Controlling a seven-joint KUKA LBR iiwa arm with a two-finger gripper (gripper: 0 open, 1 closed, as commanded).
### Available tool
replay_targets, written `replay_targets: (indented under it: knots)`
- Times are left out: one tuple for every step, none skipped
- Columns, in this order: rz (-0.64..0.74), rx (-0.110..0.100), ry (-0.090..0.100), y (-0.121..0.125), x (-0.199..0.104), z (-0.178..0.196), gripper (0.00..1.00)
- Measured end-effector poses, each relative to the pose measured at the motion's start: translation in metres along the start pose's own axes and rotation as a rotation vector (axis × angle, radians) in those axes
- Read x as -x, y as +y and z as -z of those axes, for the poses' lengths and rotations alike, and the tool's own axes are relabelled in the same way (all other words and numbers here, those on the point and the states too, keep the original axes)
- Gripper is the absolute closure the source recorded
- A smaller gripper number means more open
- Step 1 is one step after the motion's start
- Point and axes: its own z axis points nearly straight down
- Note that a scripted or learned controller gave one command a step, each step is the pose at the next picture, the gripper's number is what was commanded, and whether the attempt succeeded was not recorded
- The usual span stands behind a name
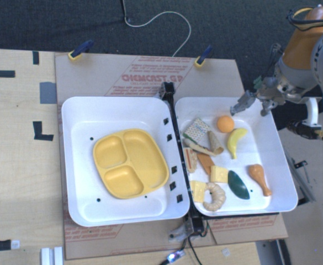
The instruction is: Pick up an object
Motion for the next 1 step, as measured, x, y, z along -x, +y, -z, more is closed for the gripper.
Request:
replay_targets:
  knots:
    - [0.001, -0.005, 0.000, -0.0104, -0.0026, -0.0577, 0.00]
